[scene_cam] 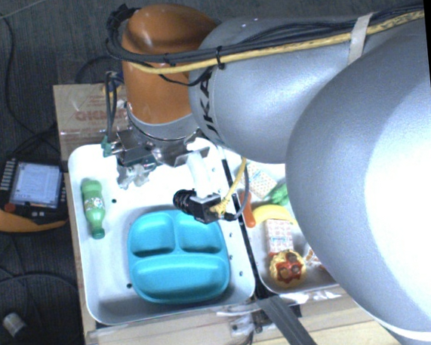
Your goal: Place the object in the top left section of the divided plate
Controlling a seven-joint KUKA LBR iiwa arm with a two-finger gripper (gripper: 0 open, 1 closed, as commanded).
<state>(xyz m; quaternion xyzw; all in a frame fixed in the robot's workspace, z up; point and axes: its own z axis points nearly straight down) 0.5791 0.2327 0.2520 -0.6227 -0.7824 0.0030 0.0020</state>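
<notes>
The gripper [135, 176] is hovering over the left bin's [99, 300] upper part — whether it is spread or pinched I cannot tell. A green bottle [93, 208] is lying in that bin, just left of the blue plate [180, 256]. Snack packets [282, 254] are sitting in the right bin — beneath the arm [316, 113].

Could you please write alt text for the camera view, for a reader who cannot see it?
A grey and orange robot arm reaches over two white bins, its hand above the left bin, beyond a blue divided plate. A green bottle lies left of the plate, and the right bin holds a banana and packaged snacks.
</notes>
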